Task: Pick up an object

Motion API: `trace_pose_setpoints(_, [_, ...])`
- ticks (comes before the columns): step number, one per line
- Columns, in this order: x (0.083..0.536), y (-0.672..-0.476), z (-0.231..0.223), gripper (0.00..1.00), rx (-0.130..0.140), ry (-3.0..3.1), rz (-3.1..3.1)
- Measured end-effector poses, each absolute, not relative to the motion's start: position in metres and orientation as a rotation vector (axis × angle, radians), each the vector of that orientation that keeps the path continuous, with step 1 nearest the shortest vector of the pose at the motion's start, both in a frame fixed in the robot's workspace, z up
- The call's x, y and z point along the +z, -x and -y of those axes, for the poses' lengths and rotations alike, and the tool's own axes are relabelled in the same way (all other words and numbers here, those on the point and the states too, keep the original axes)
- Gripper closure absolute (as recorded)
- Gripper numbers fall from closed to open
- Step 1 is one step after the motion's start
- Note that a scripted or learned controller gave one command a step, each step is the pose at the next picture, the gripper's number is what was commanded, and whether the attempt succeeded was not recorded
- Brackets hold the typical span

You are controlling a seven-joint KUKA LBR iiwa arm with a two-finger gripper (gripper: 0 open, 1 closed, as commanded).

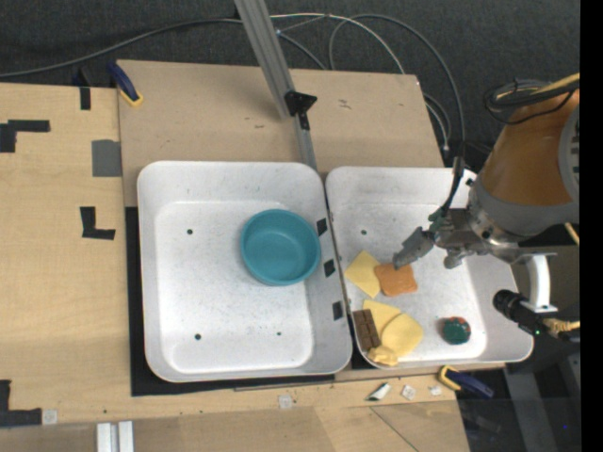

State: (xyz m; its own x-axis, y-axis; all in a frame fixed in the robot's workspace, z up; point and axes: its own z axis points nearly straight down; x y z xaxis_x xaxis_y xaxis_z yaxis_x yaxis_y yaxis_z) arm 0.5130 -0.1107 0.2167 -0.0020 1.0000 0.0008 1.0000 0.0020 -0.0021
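From above, you see the gripper (412, 250) low in the right bin (377, 188), its tip touching the orange block (397, 280), which lies just below-left; whether it's spread or closed, you cannot tell.

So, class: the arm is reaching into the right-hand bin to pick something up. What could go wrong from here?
1. The gripper sits just above the orange block, which touches a yellow piece; closing there might catch both or nudge one aside.
2. The items crowd together near the brown block, so a grasp could slip.
3. The small green object lies close to the bin's front wall, leaving little finger room.
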Motion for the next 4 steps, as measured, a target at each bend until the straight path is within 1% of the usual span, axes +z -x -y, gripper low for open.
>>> trace_pose_setpoints(1, [0.217, -0.513, 0.111, 0.0, 0.002, 2.218, 2.222])
trace_pose_setpoints(2, [0.166, -0.513, 0.12, 0.0, 0.008, 2.217, 2.218])
trace_pose_setpoints(3, [0.123, -0.511, 0.121, 0.0, 0.007, 2.216, 2.218])
trace_pose_setpoints(4, [0.089, -0.512, 0.12, 0.0, -0.001, 2.223, 2.222])
